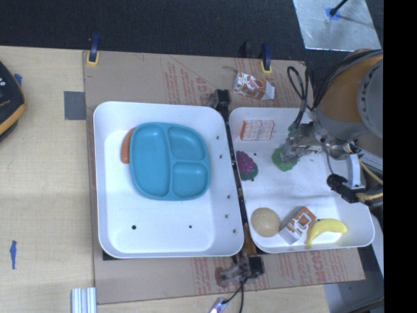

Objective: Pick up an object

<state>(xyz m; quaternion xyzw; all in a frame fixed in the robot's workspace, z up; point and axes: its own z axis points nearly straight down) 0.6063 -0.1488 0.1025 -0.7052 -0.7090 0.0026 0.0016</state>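
Dark carpet lies beyond a pale wooden surface [45, 194] covered by a sheet of brown cardboard [163, 77], on which two shallow white bins sit side by side. Largest is the left bin [163, 237], which holds a blue divided plate [169, 160] with an orange item [124, 147] peeking from under its left edge. Next, the right bin [313, 188] carries the smaller things: a round tan ball [265, 221], a yellow banana [326, 229], a small carton [296, 224], a flat printed packet [256, 130], a purple grape bunch [246, 165] and a green object [284, 159].

From the right the grey arm [352, 103] reaches in, and its tool [298, 143] sits right above the green object, seemingly touching it; whether it is released or clenched I cannot tell.

Likely target is that green object, in the upper middle of the right bin. It looks light, small and probably soft plastic, slightly slippery; gripping across its narrow middle seems safest
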